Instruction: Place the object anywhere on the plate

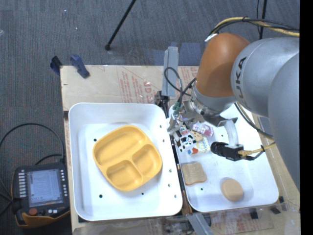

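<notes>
Dark grey carpet floor (58,23) surrounds a plywood bench (112,82). A black tripod leg (122,18) slants across the far floor. A teach pendant (41,190) with a coiled black cable (19,136) lies near left; a blue clamp (78,65) grips the bench's far-left corner.

You have two white bins (78,131) side by side, one yellow three-compartment plate (127,156) left of centre, one toast slice (193,173) and one round tan cookie (232,189) at lower right, and one teach pendant (41,189) at lower left.

Bench (112,84) bearing two white bins (80,131).
</notes>
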Action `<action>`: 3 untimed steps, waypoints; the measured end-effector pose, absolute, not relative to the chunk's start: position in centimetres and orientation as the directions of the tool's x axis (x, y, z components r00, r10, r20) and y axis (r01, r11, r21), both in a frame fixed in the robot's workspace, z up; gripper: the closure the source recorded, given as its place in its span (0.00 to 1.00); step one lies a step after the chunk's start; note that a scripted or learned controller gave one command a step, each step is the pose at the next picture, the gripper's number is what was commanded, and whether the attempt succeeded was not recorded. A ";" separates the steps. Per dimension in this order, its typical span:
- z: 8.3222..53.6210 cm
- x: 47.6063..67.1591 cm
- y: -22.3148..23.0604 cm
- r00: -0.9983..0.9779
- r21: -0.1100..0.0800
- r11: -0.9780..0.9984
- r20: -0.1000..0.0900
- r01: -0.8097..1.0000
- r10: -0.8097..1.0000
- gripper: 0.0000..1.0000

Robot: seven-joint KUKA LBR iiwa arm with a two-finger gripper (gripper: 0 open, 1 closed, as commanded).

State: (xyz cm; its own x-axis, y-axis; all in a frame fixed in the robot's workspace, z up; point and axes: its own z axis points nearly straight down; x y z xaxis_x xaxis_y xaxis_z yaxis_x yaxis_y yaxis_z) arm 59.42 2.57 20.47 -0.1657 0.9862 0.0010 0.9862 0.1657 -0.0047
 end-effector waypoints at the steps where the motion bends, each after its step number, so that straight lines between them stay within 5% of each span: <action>1: 20.5 59.4 2.6 -0.166 -0.004 0.166 0.001 0.986 0.986 0.00; 2: 18.5 59.9 10.8 0.047 -0.005 -0.047 -0.001 0.999 0.999 0.00; 3: 19.5 50.3 7.5 0.117 -0.007 -0.117 -0.001 0.993 0.993 0.00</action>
State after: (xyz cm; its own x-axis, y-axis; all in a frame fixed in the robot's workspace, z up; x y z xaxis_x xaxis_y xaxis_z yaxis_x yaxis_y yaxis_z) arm 50.31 7.47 19.53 0.1172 0.9931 -0.0008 0.9931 -0.1172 -0.0069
